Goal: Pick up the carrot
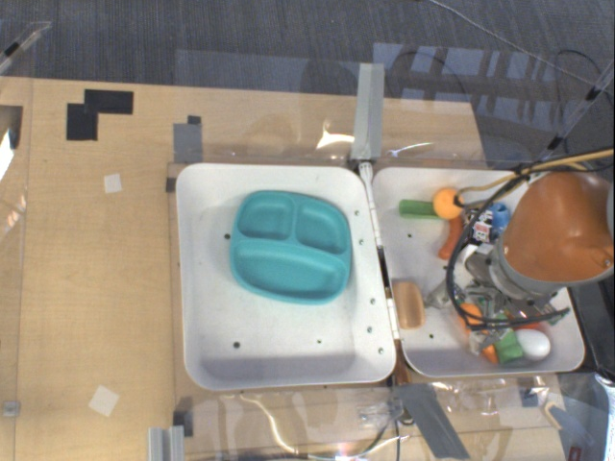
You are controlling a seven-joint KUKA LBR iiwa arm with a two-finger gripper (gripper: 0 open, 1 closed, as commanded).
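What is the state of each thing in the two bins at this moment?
teal divided plate: lies flat in the left bin, compartments bare.
carrot: lies at the top of the right bin, green end to the left, not held.
tan block: lies flat near the divider.
white egg-like piece: rests in the lower right corner.
gripper: low over the right bin.

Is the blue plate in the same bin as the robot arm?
No, the teal three-part plastic plate lies in the left white bin, while the grey and orange arm reaches over the right white bin.
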